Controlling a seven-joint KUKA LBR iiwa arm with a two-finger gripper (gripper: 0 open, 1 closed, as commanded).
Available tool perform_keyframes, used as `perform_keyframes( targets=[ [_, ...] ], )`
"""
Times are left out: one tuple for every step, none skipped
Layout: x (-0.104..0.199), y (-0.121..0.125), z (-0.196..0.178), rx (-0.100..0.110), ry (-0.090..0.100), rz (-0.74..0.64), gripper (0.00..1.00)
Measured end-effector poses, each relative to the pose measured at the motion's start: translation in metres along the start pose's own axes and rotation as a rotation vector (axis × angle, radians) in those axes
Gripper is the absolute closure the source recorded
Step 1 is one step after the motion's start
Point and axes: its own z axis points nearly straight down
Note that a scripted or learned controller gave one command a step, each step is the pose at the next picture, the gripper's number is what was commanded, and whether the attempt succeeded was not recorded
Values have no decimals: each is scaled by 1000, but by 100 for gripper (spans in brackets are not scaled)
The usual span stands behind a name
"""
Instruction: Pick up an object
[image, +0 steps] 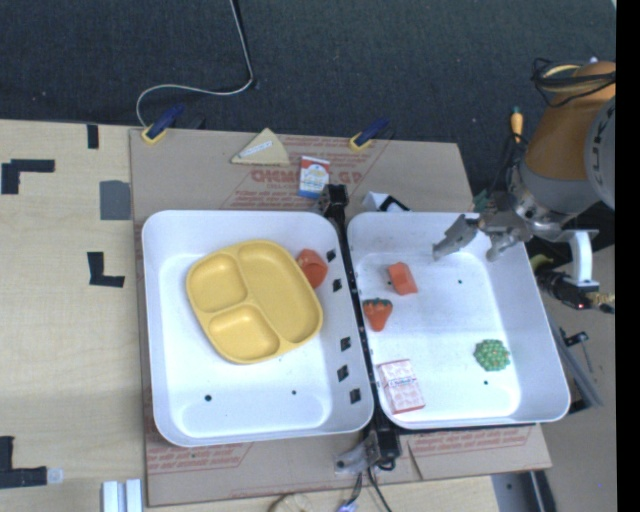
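The gripper (476, 240) hangs open (nothing between its 2 fingers) over the right bin (535, 330); an orange block (402, 278) lies just left.

One fixed camera looks down at a slant from above the bench. Both white bins (250, 330) sit left of and below the gripper (478, 238).

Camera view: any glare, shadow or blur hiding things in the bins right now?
Camera view: even light, soft shadows, no strong glare on the white bins; yellow tray and green object read clearly; the gripper looks slightly soft against the right bin's rim.
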Motion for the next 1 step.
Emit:
perform_keyframes(
  targets=[
    [29,33,104,-3,0,0,0]
  ],
)
